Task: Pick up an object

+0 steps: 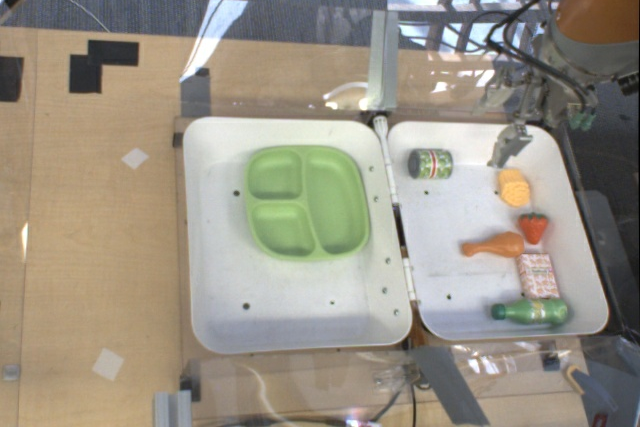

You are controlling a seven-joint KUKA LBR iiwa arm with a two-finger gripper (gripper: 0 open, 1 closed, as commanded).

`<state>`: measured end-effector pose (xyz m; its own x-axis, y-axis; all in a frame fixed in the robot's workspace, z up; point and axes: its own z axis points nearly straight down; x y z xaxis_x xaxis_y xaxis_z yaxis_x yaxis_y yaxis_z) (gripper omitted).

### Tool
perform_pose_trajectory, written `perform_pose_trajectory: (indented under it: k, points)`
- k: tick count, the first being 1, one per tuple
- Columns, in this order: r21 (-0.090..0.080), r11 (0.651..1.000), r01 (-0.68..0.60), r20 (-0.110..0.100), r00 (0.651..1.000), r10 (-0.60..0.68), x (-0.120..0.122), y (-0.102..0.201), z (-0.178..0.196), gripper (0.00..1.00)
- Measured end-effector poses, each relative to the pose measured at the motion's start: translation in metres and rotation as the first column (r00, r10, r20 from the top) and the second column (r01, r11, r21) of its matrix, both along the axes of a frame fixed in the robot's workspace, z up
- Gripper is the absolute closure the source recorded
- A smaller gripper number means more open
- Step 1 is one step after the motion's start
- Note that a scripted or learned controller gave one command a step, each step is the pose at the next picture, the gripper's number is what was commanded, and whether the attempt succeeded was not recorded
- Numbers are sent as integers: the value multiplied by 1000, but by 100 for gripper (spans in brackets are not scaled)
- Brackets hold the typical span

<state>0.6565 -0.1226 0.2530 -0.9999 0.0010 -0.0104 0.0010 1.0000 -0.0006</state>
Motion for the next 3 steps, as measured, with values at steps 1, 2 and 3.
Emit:
perform_pose_trajectory:
  k: [1, 2, 3]
  points:
    - [-1, 979, 204, -10, 979, -204, 11, -19, -155, 0]
    - [1, 980, 198, 10, 980, -198, 16, -17, -140, 100]
    - [6, 897, 442, 6, 897, -442, -14, -4, -45, 100]
